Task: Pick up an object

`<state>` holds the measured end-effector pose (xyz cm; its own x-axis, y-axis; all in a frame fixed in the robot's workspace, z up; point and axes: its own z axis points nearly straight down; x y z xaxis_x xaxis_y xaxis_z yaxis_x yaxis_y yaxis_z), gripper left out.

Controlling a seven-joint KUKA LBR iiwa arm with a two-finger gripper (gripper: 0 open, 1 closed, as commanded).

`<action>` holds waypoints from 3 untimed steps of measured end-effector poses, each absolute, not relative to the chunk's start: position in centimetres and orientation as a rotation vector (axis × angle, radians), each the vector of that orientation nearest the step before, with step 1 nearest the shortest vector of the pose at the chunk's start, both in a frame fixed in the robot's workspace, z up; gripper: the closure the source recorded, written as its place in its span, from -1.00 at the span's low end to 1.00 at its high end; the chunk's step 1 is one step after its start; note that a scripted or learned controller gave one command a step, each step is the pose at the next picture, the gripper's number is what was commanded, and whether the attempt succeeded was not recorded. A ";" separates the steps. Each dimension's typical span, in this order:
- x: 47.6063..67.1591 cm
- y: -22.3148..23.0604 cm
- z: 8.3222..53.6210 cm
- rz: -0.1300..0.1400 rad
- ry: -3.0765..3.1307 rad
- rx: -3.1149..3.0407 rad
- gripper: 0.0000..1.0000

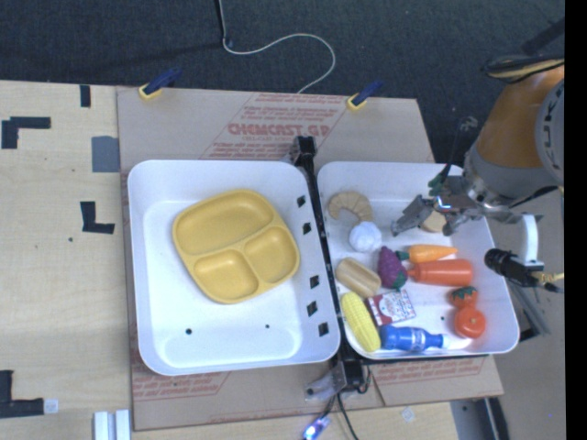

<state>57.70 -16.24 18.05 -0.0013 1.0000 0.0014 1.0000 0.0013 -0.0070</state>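
Note:
My gripper (424,220) hangs over the back of the right bin (500,287), above bare bin floor, with its fingers spread open and nothing between them. Just in front of it lie an orange carrot (431,253) and a red-orange bottle (445,272). To its left are a tan croissant (347,205) and a white ball-like item (364,236). A purple toy (392,266), a bread roll (358,276), a yellow corn cob (359,321), a blue bottle (411,339), a red packet (396,308) and a red tomato (469,321) fill the rest.
The left bin (151,273) holds a yellow three-compartment plate (236,244). A black divider (316,246) runs between the bins. The arm's orange band (523,117) sits at the right, with a black cable fitting (509,266) over the right bin's edge.

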 end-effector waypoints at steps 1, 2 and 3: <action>50.8 -5.3 18.2 0.009 -2.222 -2.202 -1.00; 48.1 5.4 18.0 0.010 -2.227 -2.201 -1.00; 48.2 4.8 18.7 0.022 -2.216 -2.210 1.00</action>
